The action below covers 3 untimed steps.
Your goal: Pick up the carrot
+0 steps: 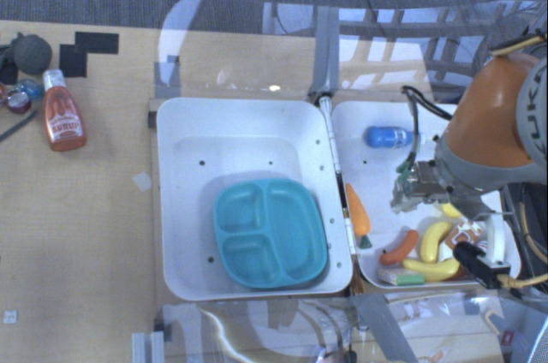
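Orange and tapered, the carrot [358,212] lies in the right bin [377,117], pressed along its left wall, green end toward us. We see the gripper [417,186] hanging just right of it, apart from it, above bananas [435,254] and a blue can [388,136]. Whether it grips anything we cannot tell. That wall likely crowds any grasp.
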Available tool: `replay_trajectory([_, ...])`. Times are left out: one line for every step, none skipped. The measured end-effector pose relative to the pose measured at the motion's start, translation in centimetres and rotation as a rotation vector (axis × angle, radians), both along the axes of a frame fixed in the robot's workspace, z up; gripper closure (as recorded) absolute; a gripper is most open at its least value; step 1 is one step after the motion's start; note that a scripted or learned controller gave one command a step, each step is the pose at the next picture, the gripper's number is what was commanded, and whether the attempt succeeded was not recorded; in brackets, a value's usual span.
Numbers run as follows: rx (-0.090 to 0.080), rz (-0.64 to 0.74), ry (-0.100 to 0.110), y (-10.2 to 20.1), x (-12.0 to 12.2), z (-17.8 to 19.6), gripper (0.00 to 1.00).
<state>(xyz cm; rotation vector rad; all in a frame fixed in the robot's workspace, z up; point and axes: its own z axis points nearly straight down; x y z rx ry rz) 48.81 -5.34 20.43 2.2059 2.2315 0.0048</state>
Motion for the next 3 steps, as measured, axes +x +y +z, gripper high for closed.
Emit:
replay_trajectory([0.001,-0.242,0.001,0.4,0.6,4.6,1.00])
replay_trajectory([0.001,-0.159,0.001,5.4,0.0,1.7,1.00])
replay_trajectory([0.001,0.126,0.003,6.0,-0.1,-2.0,1.00])
